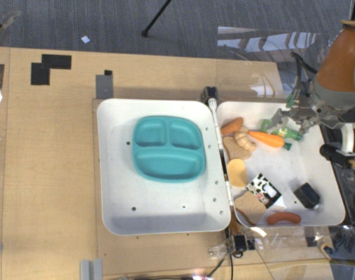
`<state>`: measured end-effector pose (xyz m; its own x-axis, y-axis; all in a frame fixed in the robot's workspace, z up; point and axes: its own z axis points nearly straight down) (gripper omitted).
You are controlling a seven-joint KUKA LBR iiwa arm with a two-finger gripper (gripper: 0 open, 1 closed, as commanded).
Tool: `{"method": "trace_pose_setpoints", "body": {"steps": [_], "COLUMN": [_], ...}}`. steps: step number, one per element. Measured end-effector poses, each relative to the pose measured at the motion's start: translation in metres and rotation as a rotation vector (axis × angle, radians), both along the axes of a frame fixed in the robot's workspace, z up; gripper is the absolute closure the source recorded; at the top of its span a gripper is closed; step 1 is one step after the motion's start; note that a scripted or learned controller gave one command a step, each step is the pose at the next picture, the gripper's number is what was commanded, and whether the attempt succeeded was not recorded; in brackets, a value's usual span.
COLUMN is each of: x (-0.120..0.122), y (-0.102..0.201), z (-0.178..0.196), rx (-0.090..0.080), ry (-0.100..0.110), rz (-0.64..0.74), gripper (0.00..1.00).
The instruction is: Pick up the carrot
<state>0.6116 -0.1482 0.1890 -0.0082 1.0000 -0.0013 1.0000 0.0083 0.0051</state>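
Observation:
The carrot (266, 138), orange with a green leafy end pointing right, lies in the upper part of the right bin (329, 174). My gripper (290, 125) hangs just over the carrot's green end, at the carrot's upper right. Its two grey fingers (274, 121) look spread apart, one on each side of the green top, and nothing is gripped between them. The orange-banded wrist (340, 57) rises above it at the right edge.
Close to the left of the carrot lie a brown sausage (232, 125), a beige knobbly piece (242, 140) and a yellow oval (236, 172). A black-and-white box (263, 190), a black block (307, 195) and a red sausage (284, 218) lie lower down. A teal divided plate (167, 148) sits in the left bin (116, 214).

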Motion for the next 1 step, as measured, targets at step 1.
{"method": "trace_pose_setpoints", "body": {"steps": [1], "x": [0.0191], "y": [-0.0362], "z": [-0.0921], "rx": [0.0], "ry": [-0.015], "rz": [-0.027], "gripper": [0.0]}}
